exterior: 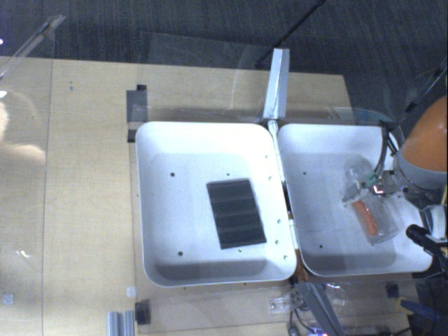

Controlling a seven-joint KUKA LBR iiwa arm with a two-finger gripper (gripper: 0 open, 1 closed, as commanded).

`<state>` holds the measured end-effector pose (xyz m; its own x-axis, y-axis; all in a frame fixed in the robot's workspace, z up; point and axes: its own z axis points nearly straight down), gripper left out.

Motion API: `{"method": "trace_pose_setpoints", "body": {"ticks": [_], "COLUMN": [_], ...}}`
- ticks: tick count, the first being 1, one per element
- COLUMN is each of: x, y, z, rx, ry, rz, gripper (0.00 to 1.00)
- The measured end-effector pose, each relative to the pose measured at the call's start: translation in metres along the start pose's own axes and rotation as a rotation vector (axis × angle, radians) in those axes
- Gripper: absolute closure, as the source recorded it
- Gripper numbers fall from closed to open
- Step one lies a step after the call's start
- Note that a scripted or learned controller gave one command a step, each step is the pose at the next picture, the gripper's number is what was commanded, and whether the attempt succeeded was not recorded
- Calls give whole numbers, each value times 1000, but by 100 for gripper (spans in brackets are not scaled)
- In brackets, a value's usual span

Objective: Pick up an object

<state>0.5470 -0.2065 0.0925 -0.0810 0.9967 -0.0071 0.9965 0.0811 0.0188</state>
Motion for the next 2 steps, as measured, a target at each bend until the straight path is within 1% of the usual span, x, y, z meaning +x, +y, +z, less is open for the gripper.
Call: {"method": "trace_pose_setpoints", "body": {"ticks": [1,2], "x": [1,60], "y": [3,90], "z": [-12,-95], "rx": [-5,12], "ry": [-1,7], "rz": [0,-163], "gripper": [100,100]}}
